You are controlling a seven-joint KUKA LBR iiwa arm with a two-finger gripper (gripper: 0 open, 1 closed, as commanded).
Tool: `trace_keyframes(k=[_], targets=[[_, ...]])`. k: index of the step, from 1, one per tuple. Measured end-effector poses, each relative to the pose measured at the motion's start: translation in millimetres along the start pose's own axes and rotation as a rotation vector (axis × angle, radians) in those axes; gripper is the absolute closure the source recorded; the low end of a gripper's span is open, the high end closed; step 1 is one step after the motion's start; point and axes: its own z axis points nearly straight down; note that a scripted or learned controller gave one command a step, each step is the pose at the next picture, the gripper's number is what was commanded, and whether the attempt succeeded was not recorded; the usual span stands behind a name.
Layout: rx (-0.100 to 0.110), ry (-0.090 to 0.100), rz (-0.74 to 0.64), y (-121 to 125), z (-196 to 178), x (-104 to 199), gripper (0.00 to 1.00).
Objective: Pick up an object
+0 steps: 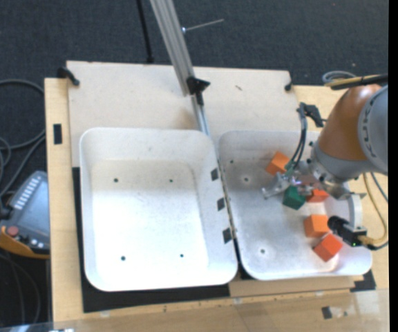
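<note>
Arm [351,133]: grey with orange band, reaching in from the right over the right bin.
Gripper [290,187]: low in the right bin, directly above the green block; finger state cannot be told.
Green block [294,198]: mid right bin, touching or just under the gripper tip; held or not, cannot tell.
Orange blocks: one [278,163] up-left of the gripper, one [316,225] lower right, one [327,247] near the bin's front right corner, one small piece [318,195] just right of the green block.
Right bin [254,254]: white, shallow, holding all the blocks.
Left bin [150,206]: white, beside the right bin, edges touching.
Bench [130,95]: tan board under both bins.
</note>
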Motion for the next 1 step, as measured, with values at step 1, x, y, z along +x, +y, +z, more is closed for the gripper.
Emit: trace_keyframes(k=[1], targets=[[-0.005, -0.001, -0.001, 16.9, 3.9, -1.9, 0.00]])
